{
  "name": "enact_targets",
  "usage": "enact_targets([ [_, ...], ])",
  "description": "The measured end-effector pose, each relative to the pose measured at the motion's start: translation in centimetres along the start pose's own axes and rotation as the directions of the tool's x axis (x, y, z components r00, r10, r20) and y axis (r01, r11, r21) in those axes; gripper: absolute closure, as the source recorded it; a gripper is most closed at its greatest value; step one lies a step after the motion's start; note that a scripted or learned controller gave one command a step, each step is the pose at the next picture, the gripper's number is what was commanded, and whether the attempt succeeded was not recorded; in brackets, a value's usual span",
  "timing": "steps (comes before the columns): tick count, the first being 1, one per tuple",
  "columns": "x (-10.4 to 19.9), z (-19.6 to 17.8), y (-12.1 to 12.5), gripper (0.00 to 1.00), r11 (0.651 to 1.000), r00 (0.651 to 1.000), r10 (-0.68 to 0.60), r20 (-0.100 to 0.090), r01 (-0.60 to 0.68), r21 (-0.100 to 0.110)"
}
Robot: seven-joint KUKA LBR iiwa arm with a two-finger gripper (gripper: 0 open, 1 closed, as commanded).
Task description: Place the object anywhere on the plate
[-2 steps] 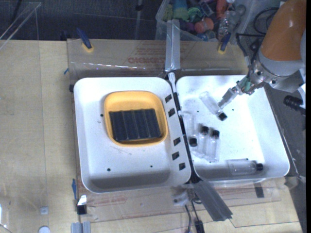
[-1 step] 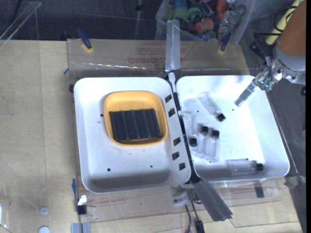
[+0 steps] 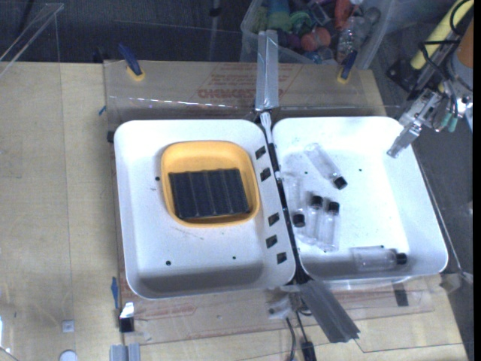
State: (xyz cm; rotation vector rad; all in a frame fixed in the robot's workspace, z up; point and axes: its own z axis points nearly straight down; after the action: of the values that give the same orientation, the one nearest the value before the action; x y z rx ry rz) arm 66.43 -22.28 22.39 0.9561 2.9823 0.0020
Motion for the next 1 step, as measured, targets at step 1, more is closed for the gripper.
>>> enact_targets([
  [1,1.1,-2.71,-0.63,0.0,0.991,0.991,-0.136,0.001,0.136,0.0],
])
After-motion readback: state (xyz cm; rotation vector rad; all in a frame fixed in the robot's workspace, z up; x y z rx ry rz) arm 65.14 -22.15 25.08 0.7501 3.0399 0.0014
